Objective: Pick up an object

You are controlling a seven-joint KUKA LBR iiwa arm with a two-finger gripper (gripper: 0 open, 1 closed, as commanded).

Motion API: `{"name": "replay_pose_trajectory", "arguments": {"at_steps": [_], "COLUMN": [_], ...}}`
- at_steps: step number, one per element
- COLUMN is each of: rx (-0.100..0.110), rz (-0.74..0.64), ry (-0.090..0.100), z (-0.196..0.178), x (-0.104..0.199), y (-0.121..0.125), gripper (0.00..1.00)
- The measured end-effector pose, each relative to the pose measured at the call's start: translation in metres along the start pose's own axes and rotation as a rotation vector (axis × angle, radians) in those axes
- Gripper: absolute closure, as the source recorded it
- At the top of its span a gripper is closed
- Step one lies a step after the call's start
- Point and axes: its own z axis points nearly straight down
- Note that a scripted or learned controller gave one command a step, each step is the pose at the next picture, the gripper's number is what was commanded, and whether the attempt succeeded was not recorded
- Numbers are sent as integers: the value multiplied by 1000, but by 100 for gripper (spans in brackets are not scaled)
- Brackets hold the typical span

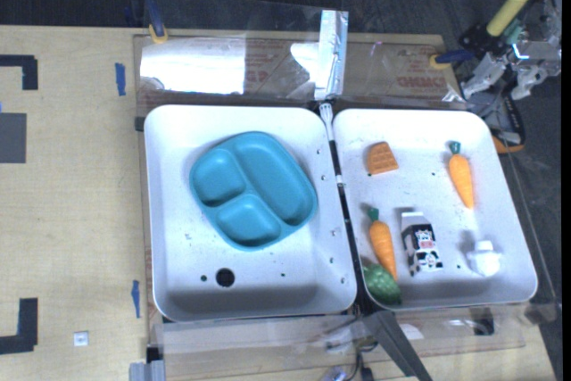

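At the upper right of the frame, outside both bins, sits the gripper [513,67], a cluttered grey mass with yellow and blue cabling; whether its jaws are open or closed I cannot tell, too tangled and small to read. Nothing shows between them.

Task status, judged: not begun in any visible sense. Every object lies on a bin floor; the whole approach, descent, grasp and lift are left.

Right bin [508,192], candidates:
- orange wedge-shaped piece [382,159], upper left part of the bin, standing alone.
- carrot [461,177] near the right wall, green top toward the frame's top.
- second carrot [382,244], lower left, lying close to the divider between the bins.
- green leafy item [381,283] at the bin's lower left corner, touching or just beside the second carrot's tip.
- cow-print carton [420,246], centre low, just beside the second carrot.
- small white object [484,259], lower right, hard to read against the white floor.

Left bin [161,192]: a blue divided plate [253,188] in the middle, a small dark round spot [224,277] toward the lower left.

Obstructions, judged: the first carrot and the orange wedge look easiest, with open floor around them. The second carrot, carton and green item crowd together; fingers may foul a neighbour. A clear upright panel [332,49] stands behind the bins, apart from the objects.
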Motion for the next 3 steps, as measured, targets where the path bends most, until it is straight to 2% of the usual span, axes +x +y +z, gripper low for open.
{"name": "replay_pose_trajectory", "arguments": {"at_steps": [1,2,3], "rx": [5,4,-48], "rz": [373,367,420], "ry": [1,1,-2], "z": [47,135,144], "x": [10,-4,-4], "y": [-52,-76,-86], "gripper": [0,0,0]}}
